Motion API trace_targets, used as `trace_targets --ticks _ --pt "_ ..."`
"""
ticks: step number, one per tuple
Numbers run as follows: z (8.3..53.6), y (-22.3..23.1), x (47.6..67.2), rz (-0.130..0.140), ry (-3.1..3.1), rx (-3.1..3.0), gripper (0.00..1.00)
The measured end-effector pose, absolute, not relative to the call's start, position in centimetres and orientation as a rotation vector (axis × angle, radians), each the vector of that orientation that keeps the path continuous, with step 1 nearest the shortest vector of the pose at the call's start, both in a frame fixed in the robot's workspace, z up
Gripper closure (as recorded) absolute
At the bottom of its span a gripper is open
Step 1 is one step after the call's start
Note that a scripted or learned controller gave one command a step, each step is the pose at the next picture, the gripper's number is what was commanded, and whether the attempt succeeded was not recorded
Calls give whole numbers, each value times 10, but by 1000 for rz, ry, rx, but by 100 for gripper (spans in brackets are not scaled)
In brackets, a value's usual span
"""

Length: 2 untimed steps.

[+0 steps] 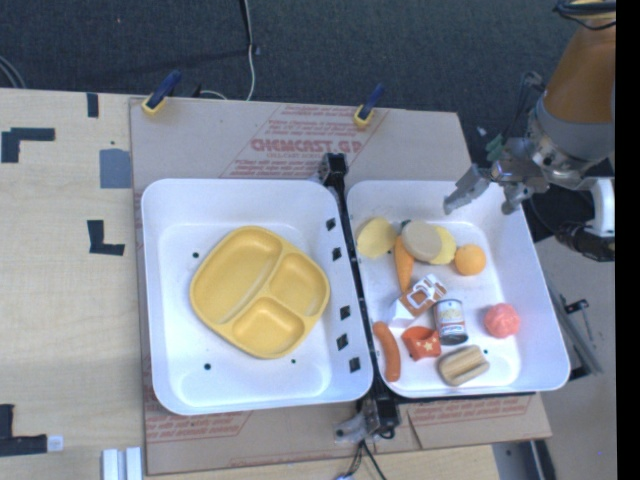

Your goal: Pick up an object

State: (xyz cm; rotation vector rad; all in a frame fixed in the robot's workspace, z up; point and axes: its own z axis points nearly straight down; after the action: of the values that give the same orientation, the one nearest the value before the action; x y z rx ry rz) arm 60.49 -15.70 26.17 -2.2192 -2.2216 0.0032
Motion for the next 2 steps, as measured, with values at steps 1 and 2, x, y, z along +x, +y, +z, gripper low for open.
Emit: trace_targets --ticks 1,2 --pt "124 -104 598 13 -2215 -2206 0" --pt "82 -102 608 5 -2221 -2219 0"
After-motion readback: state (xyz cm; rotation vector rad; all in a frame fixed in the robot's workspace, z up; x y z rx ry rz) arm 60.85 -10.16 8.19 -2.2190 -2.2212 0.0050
